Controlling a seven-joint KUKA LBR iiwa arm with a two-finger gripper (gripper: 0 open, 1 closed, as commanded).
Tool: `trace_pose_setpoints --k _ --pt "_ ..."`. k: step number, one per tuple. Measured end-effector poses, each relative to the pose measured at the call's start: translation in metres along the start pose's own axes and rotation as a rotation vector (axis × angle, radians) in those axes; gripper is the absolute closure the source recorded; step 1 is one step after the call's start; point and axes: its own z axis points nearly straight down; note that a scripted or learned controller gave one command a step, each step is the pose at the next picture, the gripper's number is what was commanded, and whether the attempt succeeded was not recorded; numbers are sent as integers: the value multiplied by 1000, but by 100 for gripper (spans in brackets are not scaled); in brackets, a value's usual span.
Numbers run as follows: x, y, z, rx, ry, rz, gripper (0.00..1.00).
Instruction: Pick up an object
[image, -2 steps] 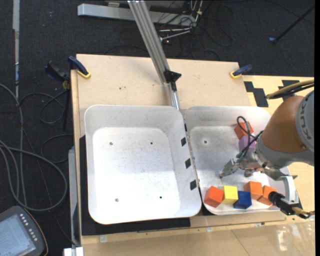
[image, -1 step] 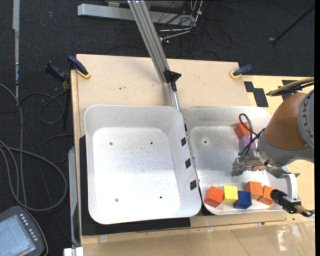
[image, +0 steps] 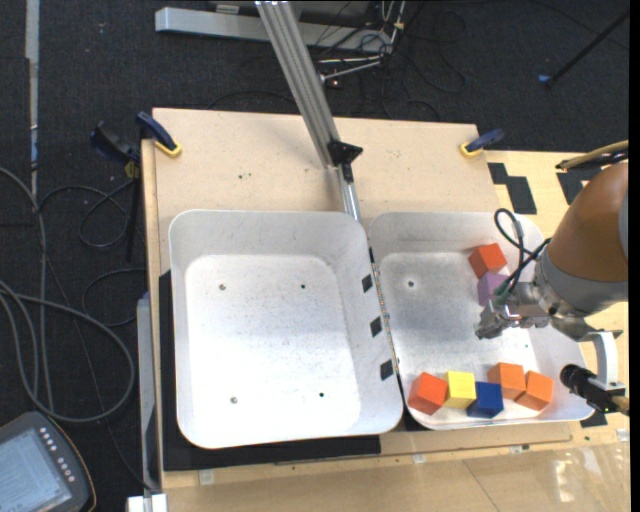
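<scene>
The grey arm with its orange band (image: 592, 225) enters from the right and reaches over the right-hand shallow white plastic bin (image: 420, 295). The gripper (image: 493, 322) sits low over the right half of that bin, just beside a pale purple block (image: 489, 288), which lies directly above it in the view. Whether the gripper is apart or together cannot be determined, and no object is visible in it.

An orange cube (image: 488, 259) rests near the upper right of the same bin, touching or nearly touching the purple block. Along the bin's near wall lies a row of blocks: an orange cube at the left end (image: 429, 391), a yellow cube (image: 461, 386) beside it, a blue cube (image: 488, 399) next, then two further orange blocks (image: 511, 378) (image: 537, 389) at the right end.

The left-hand shallow white plastic bin (image: 200, 330) adjoins the right one. Both bins rest on the tan wooden counter (image: 260, 160). A slanted grey metal pole (image: 305, 90) crosses the counter's far edge.
</scene>
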Motion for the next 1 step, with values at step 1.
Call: trace_pose_setpoints --k 1 --pt "1 -5 -60 -2 0 -1 100"
